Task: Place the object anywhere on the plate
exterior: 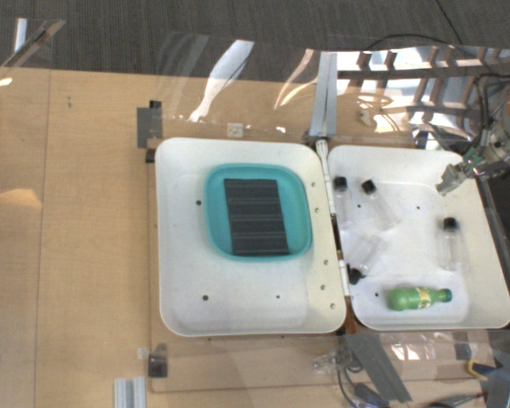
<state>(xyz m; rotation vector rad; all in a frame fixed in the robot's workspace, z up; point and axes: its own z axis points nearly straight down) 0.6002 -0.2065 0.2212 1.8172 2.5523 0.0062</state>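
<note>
1. Jaws sit over the far right corner of the right bin [493,313], at the tip of the grey arm [498,153] that reaches in from the right edge. They are small and seen at a slant, so I cannot tell whether they are released or clenched. No object shows between them.
2. On the pale wooden table [68,228], two shallow white bins stand side by side and touch along their inner edges.
3. A teal plate [299,219] with rounded corners lies in the left bin [178,296], towards its far half. A dark ridged rectangle [256,218] lies flat on the middle of the plate.
4. A green bottle [412,297] lies on its side in the right bin, near the front edge, with its yellowish cap end pointing right. It is well apart from the plate, in the other bin, and well apart from the jaws, which are at the far end of the same bin.
5. Several small black pieces are scattered in the right bin: two near its far left corner [340,181] [367,186], one towards the right side [449,223], and one by the left wall [354,273]. Some seem to be attached to clear items, which are too faint to make out.
6. A grey metal bar [325,92] runs away from the gap between the bins at the far side.
</note>
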